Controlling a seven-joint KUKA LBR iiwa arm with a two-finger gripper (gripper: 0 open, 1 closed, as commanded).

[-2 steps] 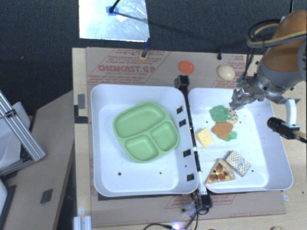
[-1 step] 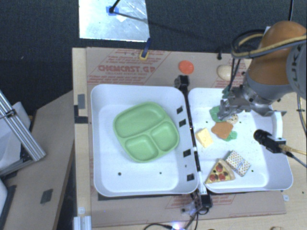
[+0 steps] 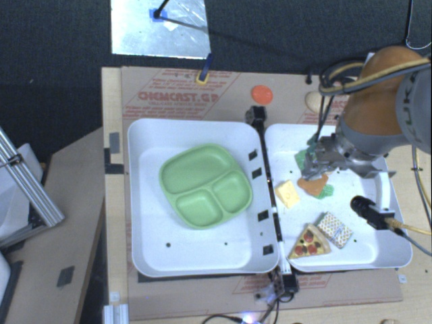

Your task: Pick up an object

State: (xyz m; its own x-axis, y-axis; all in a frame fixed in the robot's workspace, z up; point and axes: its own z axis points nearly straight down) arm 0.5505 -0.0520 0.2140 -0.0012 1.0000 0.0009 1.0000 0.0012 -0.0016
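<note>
Two shallow white bins sit side by side on the bench. The left bin (image 3: 138, 181) holds a single green divided plate (image 3: 204, 186), lying flat near its middle. In the right bin (image 3: 364, 252), the leftmost thing is a yellow toy cheese wedge (image 3: 288, 194), close to the dividing wall. In front of it, near the bin's front edge, lies a toy pizza slice (image 3: 309, 243).

Next comes an orange toy piece (image 3: 314, 186), lying in the middle of the right bin just beside the cheese wedge, with a green toy piece (image 3: 327, 191) touching its right side. A small patterned block (image 3: 335, 229) rests right of the pizza slice.

The gripper (image 3: 314, 171) is low over the orange toy piece, at or very near its upper edge. Whether the jaws are open or closed cannot be told from this slant, and nothing shows a secure hold.

The orange toy piece looks small, light and fairly flat, probably hollow plastic with a smooth skin, so it may slip or tip. I judge the best hold is across its narrow width near the middle, clear of the green neighbour, so the two do not lift together.
</note>
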